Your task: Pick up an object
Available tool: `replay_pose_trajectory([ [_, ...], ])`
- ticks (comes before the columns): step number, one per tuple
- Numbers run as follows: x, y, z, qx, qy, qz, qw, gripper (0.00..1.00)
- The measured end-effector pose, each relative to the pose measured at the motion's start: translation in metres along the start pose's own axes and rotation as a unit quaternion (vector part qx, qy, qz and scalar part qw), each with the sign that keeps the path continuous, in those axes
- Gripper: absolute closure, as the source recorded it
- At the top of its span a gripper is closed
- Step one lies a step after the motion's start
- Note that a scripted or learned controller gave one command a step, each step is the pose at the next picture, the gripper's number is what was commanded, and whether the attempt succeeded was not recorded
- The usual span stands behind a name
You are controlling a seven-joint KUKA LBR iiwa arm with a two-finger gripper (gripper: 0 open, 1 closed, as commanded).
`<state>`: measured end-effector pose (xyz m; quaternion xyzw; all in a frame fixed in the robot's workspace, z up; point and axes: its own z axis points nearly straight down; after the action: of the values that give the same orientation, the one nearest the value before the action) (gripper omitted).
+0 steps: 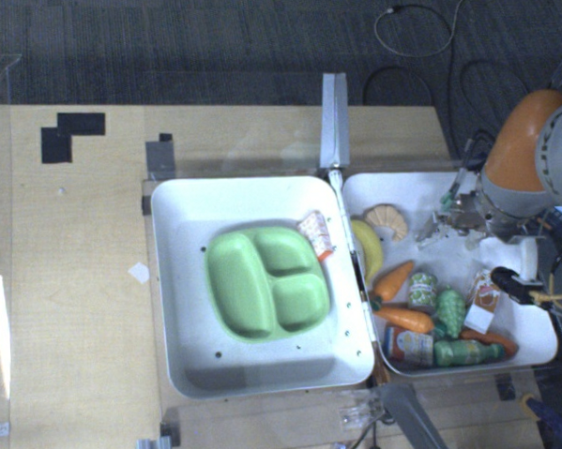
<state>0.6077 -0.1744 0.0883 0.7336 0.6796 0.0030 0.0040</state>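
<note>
The wooden surface (pixel 68 277) carries two white bins side by side. The left bin (pixel 190 364), well away from the gripper, holds a green divided tray (pixel 265 281) in its middle, with a small red and white packet (pixel 315 232) leaning at the tray's corner nearest the divider; bare white floor runs round the tray on its other sides. The right bin (pixel 541 341) lies under the arm (pixel 531 154), whose orange band sits over the bin's far right corner. The gripper (pixel 447 221) hangs over the upper middle of this bin, above bare white floor, with nothing between its fingers; whether they stand wide or narrow cannot be told.

Beside the gripper, toward the divider, lies a tan round biscuit-like piece (pixel 387 220), and past it a yellow banana (pixel 368 247) along the bin's wall. Below the gripper, nearer the camera, sit a carrot (pixel 394 280), a small green and white can (pixel 422 288), a second carrot (pixel 405 317), a knobbly green vegetable (pixel 451 308) and a green bottle (pixel 464 352), crowded together along the near edge. The open floor lies directly beneath the gripper.
</note>
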Motion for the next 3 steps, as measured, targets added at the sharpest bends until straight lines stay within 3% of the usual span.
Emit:
replay_pose_trajectory([
  [1,0.035,-0.037,-0.001,-0.001,0.001,0.117,0.9931,0.0],
  [2,0.064,-0.12,-0.004,-0.008,-0.003,0.126,0.992,0.0],
  [3,0.057,-0.117,-0.018,-0.014,-0.008,0.13,0.9914,1.0],
])
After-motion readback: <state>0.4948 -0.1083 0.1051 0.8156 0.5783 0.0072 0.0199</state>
